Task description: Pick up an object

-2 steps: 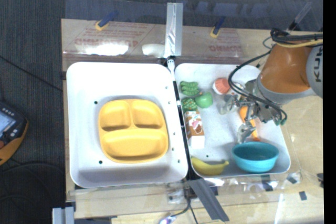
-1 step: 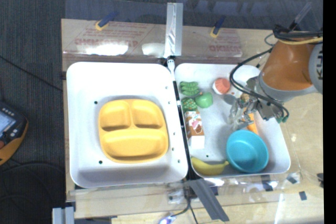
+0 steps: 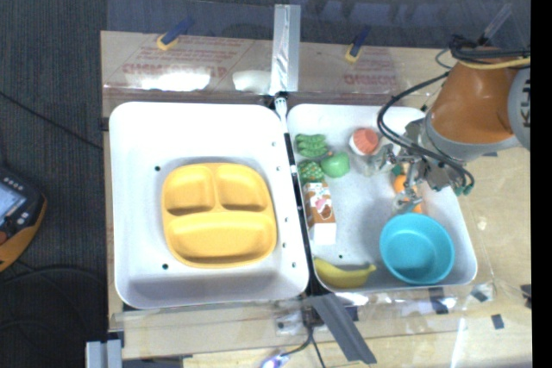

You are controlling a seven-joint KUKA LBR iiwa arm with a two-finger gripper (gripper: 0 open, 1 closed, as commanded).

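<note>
— Fingers (image 3: 405,185): where were they?
— Low in the right bin (image 3: 457,211), above the blue bowl (image 3: 417,248), beside something orange (image 3: 399,182). Whether they gripped anything, I could not tell.
— And the rest?
— A yellow tray (image 3: 219,213) lay in the left bin (image 3: 129,185); a banana (image 3: 343,273), a carton (image 3: 321,208) and green pieces (image 3: 310,146) sat near the divider.

Grey arm (image 3: 479,103) reaching from right (orange-banded), gripper (image 3: 405,177) lowered
</note>
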